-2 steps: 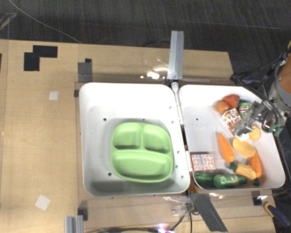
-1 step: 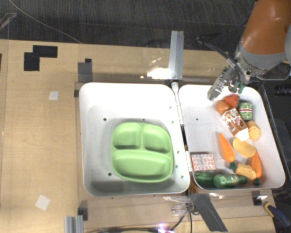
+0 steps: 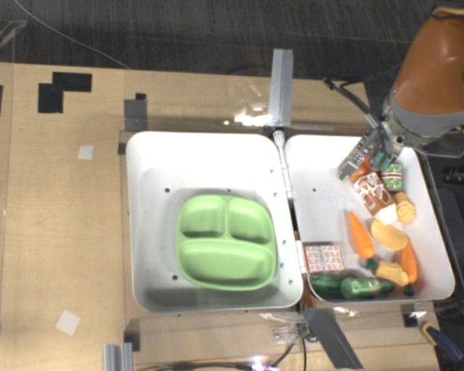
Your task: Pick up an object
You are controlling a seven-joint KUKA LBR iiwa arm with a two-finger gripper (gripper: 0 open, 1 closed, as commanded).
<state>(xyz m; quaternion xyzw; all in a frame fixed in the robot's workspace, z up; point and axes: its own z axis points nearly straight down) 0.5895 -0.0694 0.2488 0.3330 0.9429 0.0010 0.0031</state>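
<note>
My gripper point(image 3: 361, 163) hangs over the back right part of the right bin point(image 3: 317, 184), under the orange-banded wrist point(image 3: 437, 60). Just below and right of it lie a red and white snack packet point(image 3: 375, 193) and a small green and red packet point(image 3: 392, 176). Further forward are an orange carrot point(image 3: 361, 236), a pale yellow slice point(image 3: 390, 236), a corn cob point(image 3: 390, 273), a second carrot point(image 3: 408, 263), a checked red box point(image 3: 323, 258) and a green bottle point(image 3: 348, 287). I see nothing held in the gripper.
The left bin point(image 3: 151, 176) holds a green divided plate point(image 3: 226, 242). A grey metal post point(image 3: 281, 83) stands at the back between the bins. The right bin's back left floor is bare white. The wooden bench point(image 3: 54, 207) spreads to the left.
</note>
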